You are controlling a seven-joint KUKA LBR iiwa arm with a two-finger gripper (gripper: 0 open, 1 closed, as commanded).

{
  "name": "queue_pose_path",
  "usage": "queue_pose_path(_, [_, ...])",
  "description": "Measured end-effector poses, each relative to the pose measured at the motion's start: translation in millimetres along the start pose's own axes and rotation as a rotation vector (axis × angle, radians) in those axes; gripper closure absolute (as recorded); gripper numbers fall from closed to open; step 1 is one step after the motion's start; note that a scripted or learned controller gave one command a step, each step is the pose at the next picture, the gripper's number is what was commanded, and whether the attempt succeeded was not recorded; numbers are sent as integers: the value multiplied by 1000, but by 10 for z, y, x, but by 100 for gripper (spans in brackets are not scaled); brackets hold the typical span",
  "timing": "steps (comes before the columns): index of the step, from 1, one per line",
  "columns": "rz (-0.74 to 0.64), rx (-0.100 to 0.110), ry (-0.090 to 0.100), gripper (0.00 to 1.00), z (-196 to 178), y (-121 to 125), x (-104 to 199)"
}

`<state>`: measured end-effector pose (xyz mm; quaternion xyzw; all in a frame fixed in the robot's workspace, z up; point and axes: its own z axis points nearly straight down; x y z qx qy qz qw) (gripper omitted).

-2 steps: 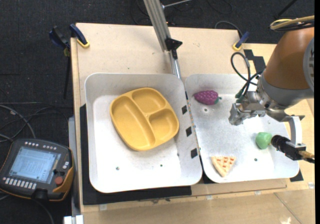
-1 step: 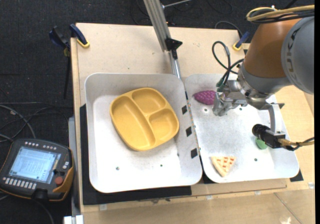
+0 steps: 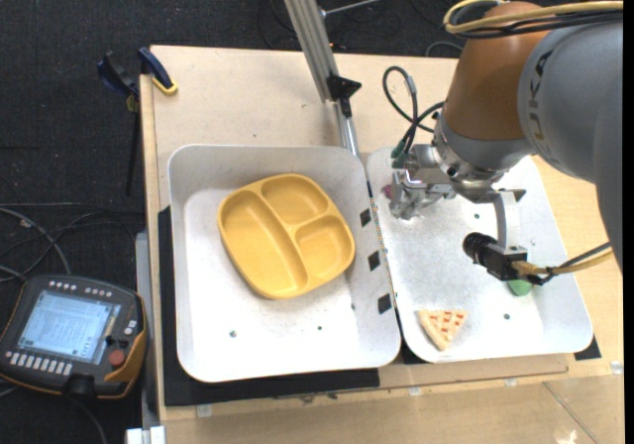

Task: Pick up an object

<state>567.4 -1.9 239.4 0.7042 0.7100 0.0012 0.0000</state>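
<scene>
Over the upper left corner of the right shallow white bin [image 3: 436, 264], close to its inner rim, hangs the grey two-finger gripper [image 3: 406, 202]; whether its jaws are spread or pressed together cannot be told from this angle; nothing is seen held in them. Most of that bin's floor lies bare below the gripper and toward the near rim. The left shallow white bin [image 3: 198, 264] sits just beside it, the two rims touching along the middle; a round-cornered yellow plastic plate with three compartments [image 3: 287, 234] fills its centre, with bare floor along the near and left edges. A slanted silver metal strut [image 3: 302, 21] comes down to the bench just behind the bins' junction, near the gripper; a blue and yellow clamp [image 3: 149, 70] grips the bench's far left corner; a grey handheld control pendant with a screen [image 3: 64, 333] lies off the bench at lower left. Near the right bin's front rim, well apart from the gripper, lies a small tan triangular wedge with a red grid pattern [image 3: 442, 326], flat, with open floor around it; a small green piece [image 3: 520, 285] lies toward the right side, partly hidden.
</scene>
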Motion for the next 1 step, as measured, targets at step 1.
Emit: queue_pose_path(1, [-1,1,0,100,109,173,565])
